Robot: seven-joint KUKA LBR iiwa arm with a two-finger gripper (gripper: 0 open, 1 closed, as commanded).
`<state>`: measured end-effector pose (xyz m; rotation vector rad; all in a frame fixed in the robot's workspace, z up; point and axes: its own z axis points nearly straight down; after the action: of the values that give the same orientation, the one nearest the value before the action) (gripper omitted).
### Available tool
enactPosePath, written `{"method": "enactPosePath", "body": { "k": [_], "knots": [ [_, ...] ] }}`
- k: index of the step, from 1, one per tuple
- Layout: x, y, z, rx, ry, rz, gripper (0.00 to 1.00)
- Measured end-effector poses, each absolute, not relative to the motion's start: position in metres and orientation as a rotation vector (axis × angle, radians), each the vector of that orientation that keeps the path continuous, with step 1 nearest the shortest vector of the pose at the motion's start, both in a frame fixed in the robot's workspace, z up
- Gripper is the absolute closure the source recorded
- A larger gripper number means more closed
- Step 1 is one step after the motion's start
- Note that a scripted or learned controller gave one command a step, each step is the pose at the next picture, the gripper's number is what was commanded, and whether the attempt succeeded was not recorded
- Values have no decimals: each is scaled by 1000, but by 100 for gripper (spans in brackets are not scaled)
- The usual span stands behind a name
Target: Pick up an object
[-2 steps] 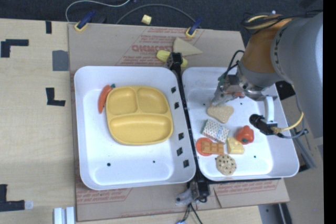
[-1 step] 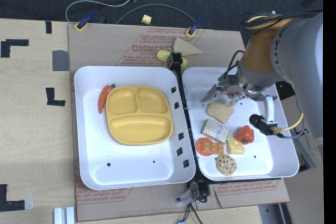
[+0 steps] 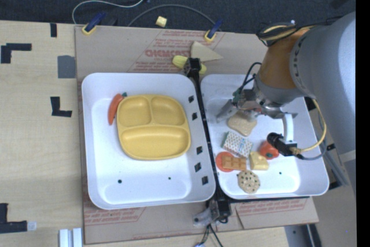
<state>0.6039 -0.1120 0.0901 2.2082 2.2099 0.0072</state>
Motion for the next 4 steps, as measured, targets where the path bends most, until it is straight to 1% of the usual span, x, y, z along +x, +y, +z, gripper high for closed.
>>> {"method": "enactPosePath", "body": {
  "k": [1,2,3,4],
  "knots": [
    [639,-108,90,2215,2217,5,0],
    [639,-109,101,2207,2212,9,100],
    [639,-109,100,2209,2212,6,0],
    [647,-114,89,2216,2219,1,0]
  ]
}}
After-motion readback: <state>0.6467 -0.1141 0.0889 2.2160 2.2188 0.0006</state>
